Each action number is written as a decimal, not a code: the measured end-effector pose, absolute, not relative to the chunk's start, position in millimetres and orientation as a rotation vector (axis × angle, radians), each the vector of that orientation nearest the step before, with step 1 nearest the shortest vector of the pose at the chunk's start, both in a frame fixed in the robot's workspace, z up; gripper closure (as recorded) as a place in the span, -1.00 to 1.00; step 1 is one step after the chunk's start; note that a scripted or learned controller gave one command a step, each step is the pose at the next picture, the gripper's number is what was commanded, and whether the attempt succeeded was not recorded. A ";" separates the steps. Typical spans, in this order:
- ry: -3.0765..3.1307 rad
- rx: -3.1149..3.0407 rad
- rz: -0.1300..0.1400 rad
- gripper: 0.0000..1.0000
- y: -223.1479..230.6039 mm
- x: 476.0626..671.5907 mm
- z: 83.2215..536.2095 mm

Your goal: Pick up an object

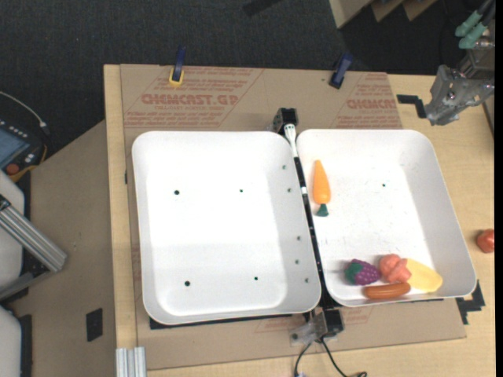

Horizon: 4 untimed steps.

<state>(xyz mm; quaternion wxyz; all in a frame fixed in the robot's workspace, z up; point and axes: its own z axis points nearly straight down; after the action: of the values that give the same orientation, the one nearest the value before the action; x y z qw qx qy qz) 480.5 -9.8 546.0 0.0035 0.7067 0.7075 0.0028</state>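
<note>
Several toy foods lie in the right bin point(409, 155). An orange carrot point(320, 181) with a green stem lies along the bin's left wall. At the near edge sit a purple bunch of grapes point(361, 272), a pink-orange piece point(394, 267), a yellow piece point(424, 277) and a red-orange sausage point(385, 290), all close together. My gripper point(456, 94) hangs at the far right, beyond the right bin's back corner and well apart from all the toys. It looks grey and small here.
The left bin point(220, 226) lies beside the right one, with a black hinge strip point(302, 210) between them. A small orange thing point(486, 241) rests on the bench outside the right bin. Clamps point(178, 73) hold the cardboard base at the back.
</note>
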 end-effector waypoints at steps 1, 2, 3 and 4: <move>2.212 2.231 -0.004 1.00 -95.1 478.8 534.6; 2.224 2.229 -0.012 1.00 -118.4 551.3 403.9; 2.225 2.223 -0.002 1.00 -99.2 519.9 400.4; 2.223 2.225 -0.003 1.00 -92.6 477.4 388.0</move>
<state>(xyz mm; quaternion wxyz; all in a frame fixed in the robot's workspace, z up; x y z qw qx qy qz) 477.4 -92.6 388.0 -0.0020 0.7074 0.7068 -0.0009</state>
